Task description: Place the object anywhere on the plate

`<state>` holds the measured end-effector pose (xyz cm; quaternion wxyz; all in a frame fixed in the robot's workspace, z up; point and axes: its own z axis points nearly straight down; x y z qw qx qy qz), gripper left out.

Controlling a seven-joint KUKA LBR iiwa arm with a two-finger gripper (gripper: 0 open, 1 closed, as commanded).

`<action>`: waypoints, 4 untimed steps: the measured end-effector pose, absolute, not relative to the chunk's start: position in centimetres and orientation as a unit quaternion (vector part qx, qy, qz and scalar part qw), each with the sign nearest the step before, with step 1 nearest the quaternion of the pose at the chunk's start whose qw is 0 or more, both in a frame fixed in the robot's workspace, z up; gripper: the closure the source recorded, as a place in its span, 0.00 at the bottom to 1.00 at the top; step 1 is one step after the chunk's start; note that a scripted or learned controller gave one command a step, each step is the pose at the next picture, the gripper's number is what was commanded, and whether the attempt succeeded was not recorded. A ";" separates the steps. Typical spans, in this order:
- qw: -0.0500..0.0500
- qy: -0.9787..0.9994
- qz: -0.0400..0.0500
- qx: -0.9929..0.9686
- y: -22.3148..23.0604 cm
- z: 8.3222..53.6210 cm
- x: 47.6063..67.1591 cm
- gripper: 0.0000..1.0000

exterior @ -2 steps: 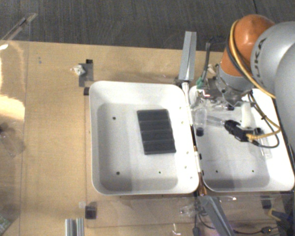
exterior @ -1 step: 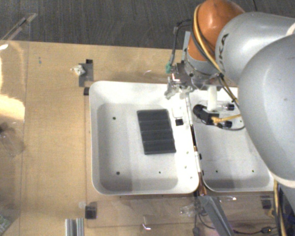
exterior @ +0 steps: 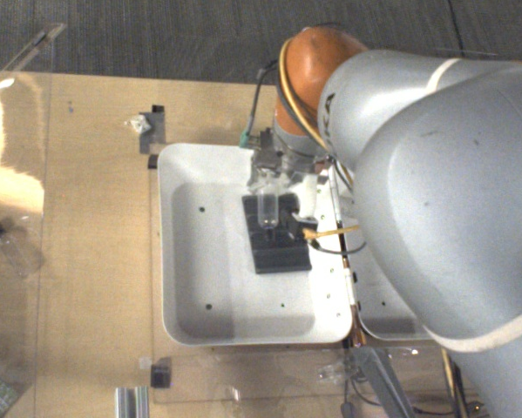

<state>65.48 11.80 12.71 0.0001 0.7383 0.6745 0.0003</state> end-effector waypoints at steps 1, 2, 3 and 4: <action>0.000 0.520 0.000 0.854 19.1 9.8 66.8 1.00; 0.001 0.659 0.001 0.752 23.2 14.2 66.8 1.00; 0.001 0.815 0.002 0.580 23.6 13.1 64.3 1.00; 0.002 0.893 0.002 0.451 22.7 19.6 66.6 1.00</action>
